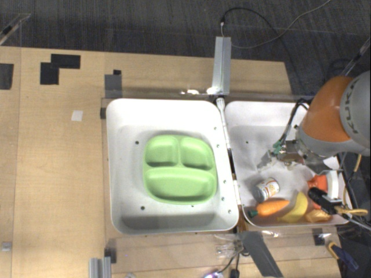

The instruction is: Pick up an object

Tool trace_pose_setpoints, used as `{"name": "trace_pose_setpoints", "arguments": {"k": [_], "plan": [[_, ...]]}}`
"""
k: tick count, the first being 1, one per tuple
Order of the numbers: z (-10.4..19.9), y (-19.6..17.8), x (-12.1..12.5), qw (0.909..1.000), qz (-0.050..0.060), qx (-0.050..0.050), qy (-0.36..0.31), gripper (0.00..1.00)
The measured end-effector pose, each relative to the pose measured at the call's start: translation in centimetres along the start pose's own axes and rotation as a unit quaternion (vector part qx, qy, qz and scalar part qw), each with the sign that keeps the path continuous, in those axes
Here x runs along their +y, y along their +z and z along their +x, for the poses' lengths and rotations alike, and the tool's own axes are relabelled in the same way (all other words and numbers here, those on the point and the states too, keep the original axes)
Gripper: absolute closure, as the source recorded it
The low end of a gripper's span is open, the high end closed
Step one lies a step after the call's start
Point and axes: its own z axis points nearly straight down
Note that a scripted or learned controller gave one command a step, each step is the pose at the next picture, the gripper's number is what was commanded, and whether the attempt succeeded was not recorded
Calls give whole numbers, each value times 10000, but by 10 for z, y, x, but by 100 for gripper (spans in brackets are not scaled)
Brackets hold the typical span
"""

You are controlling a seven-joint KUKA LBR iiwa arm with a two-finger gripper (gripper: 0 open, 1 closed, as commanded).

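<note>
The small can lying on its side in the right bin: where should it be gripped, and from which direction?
Probably across the curved middle of the small white-and-orange can, coming from above. It lies tipped on the white right bin, with bare floor on its upper-left side. The orange carrot crowds its lower side, so the fingers should straddle it clear of that.

A robotics lab: wooden bench (52, 172) (black markers), two white bins (119, 155), loose cables (261, 22).
</note>
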Motion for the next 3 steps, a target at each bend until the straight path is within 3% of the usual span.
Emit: {"name": "trace_pose_setpoints", "arguments": {"k": [1,2,3], "plan": [[17,11,-48,9999,-105,-25,-94,0],[33,11,-49,9995,-106,-38,308,0],[35,1,-46,9995,-134,-24,294,100]]}}
